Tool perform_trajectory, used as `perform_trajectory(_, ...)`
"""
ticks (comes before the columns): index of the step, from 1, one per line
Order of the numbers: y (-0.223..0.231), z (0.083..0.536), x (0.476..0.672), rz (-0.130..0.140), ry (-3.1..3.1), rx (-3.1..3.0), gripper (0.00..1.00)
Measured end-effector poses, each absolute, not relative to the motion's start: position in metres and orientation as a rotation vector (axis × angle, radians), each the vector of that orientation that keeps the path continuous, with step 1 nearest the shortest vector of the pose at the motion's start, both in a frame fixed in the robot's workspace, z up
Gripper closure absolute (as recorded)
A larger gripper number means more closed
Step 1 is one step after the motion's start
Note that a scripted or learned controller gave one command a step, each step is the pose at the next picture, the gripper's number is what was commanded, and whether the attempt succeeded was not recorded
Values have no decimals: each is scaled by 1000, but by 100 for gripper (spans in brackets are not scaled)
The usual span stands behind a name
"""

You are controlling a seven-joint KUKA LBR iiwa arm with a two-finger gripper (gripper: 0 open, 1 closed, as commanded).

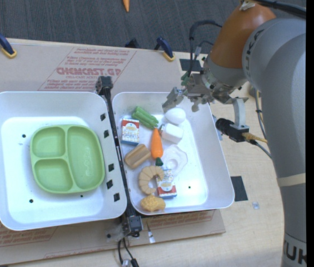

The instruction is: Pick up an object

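My gripper [182, 104] hangs over the back of the right bin [215, 160], just above a white egg [175, 115]. Its fingers stand open with nothing between them. Below the egg lies a white block [172, 133], and beside that an orange carrot [156, 143]. A green vegetable [144, 117] and a small red-and-white carton [130, 130] lie to the left. Nearer the front are a bread roll [136, 156], a croissant [150, 177], a clear cup [175, 160], a second small carton [168, 189] and a yellow piece [153, 203].
The left bin [1, 166] holds a green divided plate [68, 158]. Black clips run along the wall between the bins [114, 149]. Blue clamps [165, 47] hold the cardboard at the back. A small carrot [126, 3] lies on the floor beyond.
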State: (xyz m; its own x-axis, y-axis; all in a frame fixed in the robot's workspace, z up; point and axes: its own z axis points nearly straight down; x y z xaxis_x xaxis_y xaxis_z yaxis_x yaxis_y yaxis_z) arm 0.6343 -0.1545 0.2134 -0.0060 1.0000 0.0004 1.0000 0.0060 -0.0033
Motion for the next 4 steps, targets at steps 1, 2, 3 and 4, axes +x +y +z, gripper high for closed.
perform_trajectory(1, -132, 109, 587, 5, -2226, -2212, 0)
perform_trajectory(2, -132, 120, 588, 6, -2231, -2208, 100)
perform_trajectory(3, -107, 207, 576, -1, -2228, -2215, 100)
perform_trajectory(4, -107, 206, 576, 1, -2227, -2214, 0)
